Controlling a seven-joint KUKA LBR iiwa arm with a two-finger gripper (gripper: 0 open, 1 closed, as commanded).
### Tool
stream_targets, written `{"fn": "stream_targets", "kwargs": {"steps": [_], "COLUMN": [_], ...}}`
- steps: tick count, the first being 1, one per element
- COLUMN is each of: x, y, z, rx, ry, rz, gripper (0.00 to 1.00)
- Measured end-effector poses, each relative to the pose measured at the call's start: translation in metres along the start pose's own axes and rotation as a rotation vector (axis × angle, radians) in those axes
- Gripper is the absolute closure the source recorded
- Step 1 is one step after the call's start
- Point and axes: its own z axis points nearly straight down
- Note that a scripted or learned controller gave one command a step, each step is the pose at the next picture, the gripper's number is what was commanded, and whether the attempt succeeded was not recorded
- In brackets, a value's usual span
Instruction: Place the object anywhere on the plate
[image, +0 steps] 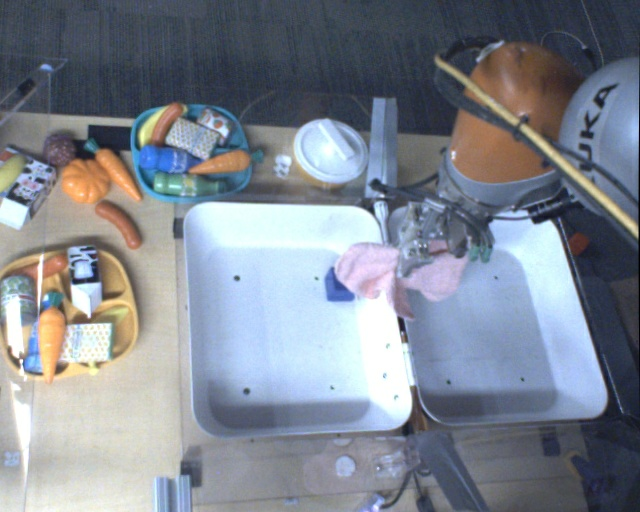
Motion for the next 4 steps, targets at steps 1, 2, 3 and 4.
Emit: {"fn": "stream_targets", "kwargs": {"steps": [1,2,3,4], "x": [0.032,0.058,0.099,0.098], "y": [0.042,0.080,0.110,0.110], "z": [-0.006,0.001,0.011,0.011], "rx": [0.000,0.000,0.001,0.000], "ry": [0.000,0.002,0.003,0.002], "rz": [-0.014,-0.014,-0.014,-0.014], "gripper": [1.00,1.00,1.00,0.00]}}
